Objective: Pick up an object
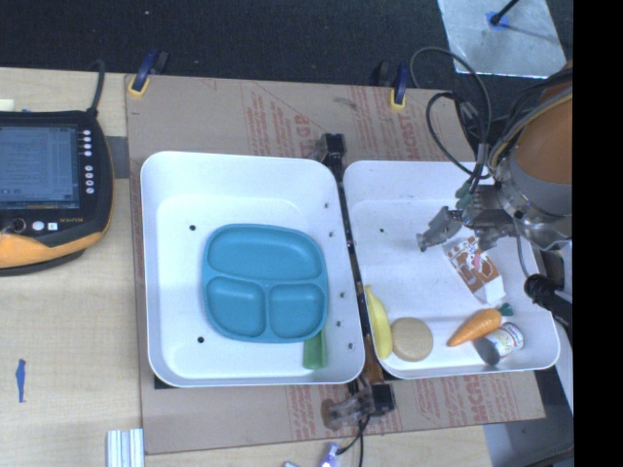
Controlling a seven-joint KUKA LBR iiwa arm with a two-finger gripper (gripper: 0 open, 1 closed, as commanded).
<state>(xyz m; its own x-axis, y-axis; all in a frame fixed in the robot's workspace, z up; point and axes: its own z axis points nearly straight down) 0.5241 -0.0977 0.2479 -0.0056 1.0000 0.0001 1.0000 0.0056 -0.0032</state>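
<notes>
Light wood bench [68,358] covered by brown cardboard sheet [292,125], two white bins: left bin [165,261] well off from the jaws, right bin [389,188] under them, teach pendant [49,188] parked furthest off

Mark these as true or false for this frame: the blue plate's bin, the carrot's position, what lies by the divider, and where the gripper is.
1. The blue divided plate lies in the left bin. True.
2. The carrot lies on the blue plate. False: it is in the right bin, near the front edge, beside a small can.
3. A banana lies along the right bin's left wall. True.
4. The gripper is over the left bin. False: it is over the right bin, next to a snack packet.
5. A round tan object sits beside the banana. True.
</notes>
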